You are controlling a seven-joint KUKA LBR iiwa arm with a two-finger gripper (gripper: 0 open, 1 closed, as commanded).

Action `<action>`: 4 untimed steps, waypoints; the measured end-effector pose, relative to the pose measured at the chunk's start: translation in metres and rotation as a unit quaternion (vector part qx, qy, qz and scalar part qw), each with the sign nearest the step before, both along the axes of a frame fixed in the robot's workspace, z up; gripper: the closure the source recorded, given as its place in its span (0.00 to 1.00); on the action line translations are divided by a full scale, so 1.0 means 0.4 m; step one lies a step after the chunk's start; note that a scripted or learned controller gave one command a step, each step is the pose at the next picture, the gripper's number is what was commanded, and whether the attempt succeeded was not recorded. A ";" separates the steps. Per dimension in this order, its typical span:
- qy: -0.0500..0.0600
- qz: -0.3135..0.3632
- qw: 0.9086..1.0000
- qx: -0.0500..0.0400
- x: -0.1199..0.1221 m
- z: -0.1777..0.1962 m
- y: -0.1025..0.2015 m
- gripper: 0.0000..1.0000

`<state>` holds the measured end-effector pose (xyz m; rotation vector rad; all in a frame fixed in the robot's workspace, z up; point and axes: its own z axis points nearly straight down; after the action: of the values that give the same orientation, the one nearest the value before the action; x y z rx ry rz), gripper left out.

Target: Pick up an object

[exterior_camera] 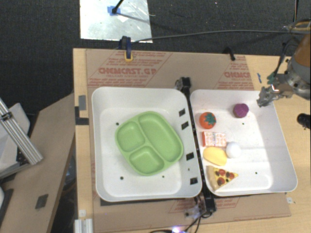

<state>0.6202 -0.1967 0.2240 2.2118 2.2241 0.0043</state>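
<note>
The right bin [272,144] holds a purple ball [240,110], a red tomato-like fruit [208,120], a red and white box [214,139], a white ball [233,150], a yellow lemon-like piece [215,155] and a pizza slice [221,175]. My gripper [265,97] hangs at the bin's far right corner, to the right of the purple ball and a little above it. Nothing shows between its tips.
A green divided plate [148,142] lies in the left bin [104,130]. The divider between the bins carries black clips [185,125]. A blue clamp [126,45] stands at the bench's far edge. The right half of the right bin is bare floor.
</note>
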 end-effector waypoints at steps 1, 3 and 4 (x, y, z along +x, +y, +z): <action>0.002 0.002 1.000 0.001 0.011 -0.021 0.123 1.00; 0.001 0.002 1.000 0.002 0.050 0.000 0.392 1.00; 0.002 0.002 1.000 0.002 0.058 0.012 0.505 1.00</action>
<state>0.6436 0.0054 0.2286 2.2106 2.2317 0.0043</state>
